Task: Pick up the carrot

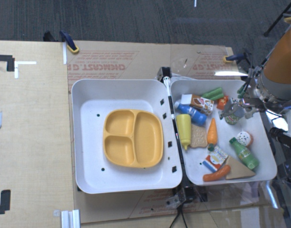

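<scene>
We see the claw near the top right of the right bin, and we cannot tell what state it is in or if it touches anything. The carrot lies in the middle of that bin, well apart from the claw, pointing up. Just beside it are a slice of bread, a yellow bottle and a blue bottle. A green bottle, a sausage and a white ball sit nearby too. The left bin holds a yellow plate with three parts.
</scene>
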### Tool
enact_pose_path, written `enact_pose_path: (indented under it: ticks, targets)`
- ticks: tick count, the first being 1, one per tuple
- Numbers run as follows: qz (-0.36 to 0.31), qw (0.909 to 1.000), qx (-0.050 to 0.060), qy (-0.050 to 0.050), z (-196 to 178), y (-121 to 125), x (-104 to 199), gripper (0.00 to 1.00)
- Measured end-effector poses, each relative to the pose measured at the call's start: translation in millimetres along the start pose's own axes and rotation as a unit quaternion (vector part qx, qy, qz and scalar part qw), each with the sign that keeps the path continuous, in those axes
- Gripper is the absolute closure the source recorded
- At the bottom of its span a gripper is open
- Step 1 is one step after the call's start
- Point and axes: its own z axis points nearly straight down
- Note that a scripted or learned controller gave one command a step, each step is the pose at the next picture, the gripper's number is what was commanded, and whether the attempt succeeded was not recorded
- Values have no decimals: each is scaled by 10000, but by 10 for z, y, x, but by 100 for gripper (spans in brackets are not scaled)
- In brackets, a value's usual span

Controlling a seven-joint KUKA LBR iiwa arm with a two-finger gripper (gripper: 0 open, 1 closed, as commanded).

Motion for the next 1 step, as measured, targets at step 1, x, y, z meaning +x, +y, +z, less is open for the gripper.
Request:
enact_pose_path:
  ticks: [1]
  targets:
    - [392, 9992, -14, -3, 1001, -98, 539, 0]
